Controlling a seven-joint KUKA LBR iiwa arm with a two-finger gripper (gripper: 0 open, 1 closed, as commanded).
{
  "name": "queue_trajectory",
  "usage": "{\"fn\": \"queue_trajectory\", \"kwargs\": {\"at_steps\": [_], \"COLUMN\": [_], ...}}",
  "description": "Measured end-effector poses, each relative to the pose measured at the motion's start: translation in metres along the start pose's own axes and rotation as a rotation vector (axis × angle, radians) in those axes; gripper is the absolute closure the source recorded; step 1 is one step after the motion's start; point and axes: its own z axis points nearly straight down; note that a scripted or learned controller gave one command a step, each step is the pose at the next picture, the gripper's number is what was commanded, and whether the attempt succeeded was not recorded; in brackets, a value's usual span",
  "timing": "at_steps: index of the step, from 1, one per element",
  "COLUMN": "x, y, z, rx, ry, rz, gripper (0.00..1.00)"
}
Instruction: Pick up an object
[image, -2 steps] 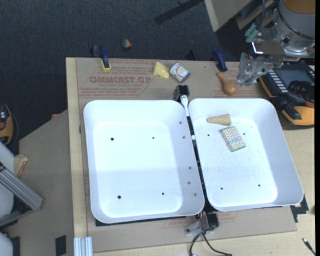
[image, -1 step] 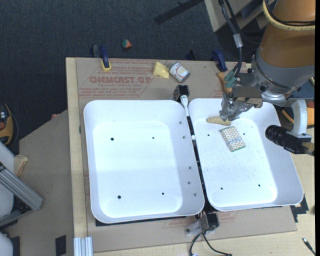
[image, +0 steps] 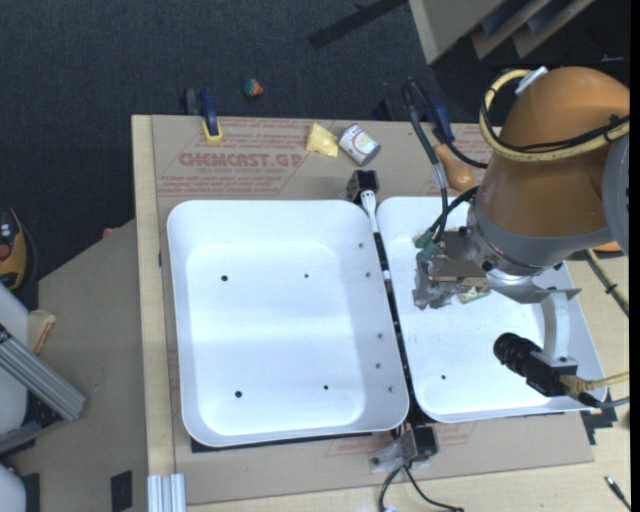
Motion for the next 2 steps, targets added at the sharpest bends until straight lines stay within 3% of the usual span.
{"fn": "queue_trajectory", "kwargs": {"at_steps": [1, 2], "x": [0.058, 0.140], "y": [0.041, 0.013], "z": [-0.189, -0.085], "rx": [-0.035, -0.001], "ry": [0.004, -0.002], "rz": [-0.006, -0.009], "gripper": [1.00, 1.00]}}
